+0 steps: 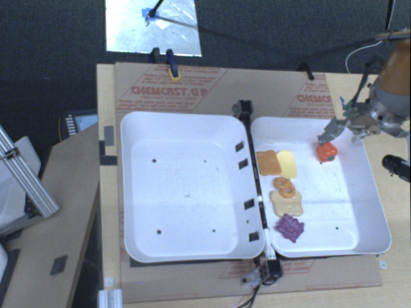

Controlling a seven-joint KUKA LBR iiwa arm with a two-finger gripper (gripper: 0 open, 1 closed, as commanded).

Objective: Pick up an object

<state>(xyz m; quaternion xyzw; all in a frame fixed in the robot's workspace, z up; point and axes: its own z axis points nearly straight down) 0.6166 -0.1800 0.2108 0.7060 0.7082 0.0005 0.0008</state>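
My gripper [332,133] hangs over the upper right part of the right bin [359,204], with the grey arm and its orange band coming in from the right edge. A small red-orange object [327,151] lies on the bin floor right below the gripper's tip, very close to it or touching it. Along the right bin's left side sit a brown bread-like slice [268,163], a yellow piece [287,164], an orange ring-shaped piece [284,186], a tan piece [287,203] and a purple grape cluster [290,227].
The left bin [135,172] stands beside the right one, with black clips [244,156] along the divider between them. Both rest on a cardboard sheet [212,85]. A black part [397,167] juts in at the right edge.
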